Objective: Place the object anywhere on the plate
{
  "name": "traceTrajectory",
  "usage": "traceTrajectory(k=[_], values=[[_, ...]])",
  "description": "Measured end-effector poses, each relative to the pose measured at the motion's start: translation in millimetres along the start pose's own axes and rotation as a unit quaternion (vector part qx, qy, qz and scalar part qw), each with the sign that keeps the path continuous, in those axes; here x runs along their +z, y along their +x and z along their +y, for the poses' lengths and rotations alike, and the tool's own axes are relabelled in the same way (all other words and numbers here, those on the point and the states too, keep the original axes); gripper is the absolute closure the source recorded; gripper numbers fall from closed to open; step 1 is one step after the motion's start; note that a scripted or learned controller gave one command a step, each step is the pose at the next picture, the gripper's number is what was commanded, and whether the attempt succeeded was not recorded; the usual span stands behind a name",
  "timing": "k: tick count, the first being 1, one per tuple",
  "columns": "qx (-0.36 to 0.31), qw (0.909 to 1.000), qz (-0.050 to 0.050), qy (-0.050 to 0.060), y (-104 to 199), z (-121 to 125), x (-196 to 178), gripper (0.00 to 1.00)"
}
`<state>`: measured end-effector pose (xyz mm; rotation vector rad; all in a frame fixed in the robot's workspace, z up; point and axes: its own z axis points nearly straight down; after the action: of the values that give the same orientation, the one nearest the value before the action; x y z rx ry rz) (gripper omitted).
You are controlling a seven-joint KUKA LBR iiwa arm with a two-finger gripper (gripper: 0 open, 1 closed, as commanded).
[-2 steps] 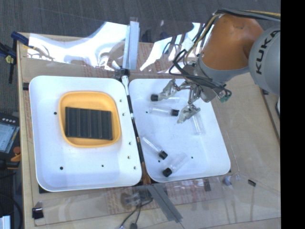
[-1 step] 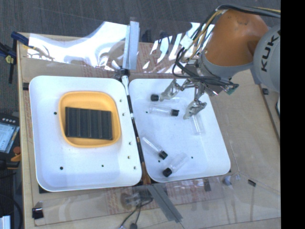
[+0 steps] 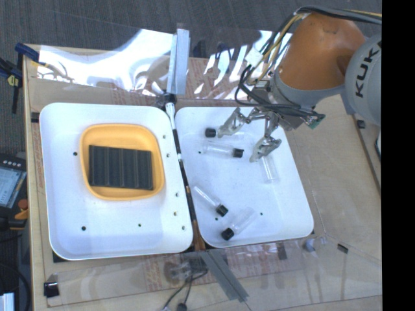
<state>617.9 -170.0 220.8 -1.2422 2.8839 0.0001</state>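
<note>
Camera view: the claw (image 3: 249,137), fingers spread apart and gripping nothing, hangs over the far part of the right bin (image 3: 295,203). Clear black-capped vials lie in this bin: one vial (image 3: 224,151) between the fingers, others nearer its front edge. Left of this bin, the yellow plate (image 3: 97,138) sits in the left bin (image 3: 58,219).

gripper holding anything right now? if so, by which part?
Nothing is held. The gripper hangs open above the right bin, jaws spread with no vial between them. Clear vials with black caps lie loose on the bin floor.
</note>
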Motion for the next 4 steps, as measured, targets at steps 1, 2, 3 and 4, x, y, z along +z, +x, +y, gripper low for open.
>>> traceTrajectory(k=[1,2,3,4], values=[[-0.152,0.9883,0.0,0.001,9.0,-32.6,-4.7,0.0],[-0.339,0.9409,0.0,-0.002,18.8,-35.3,35.0,0.0],[-0.488,0.8728,0.0,-0.001,-10.1,-8.9,18.6,0.0],[-0.655,0.7557,-0.001,-0.002,5.2,-29.4,21.1,0.0]])
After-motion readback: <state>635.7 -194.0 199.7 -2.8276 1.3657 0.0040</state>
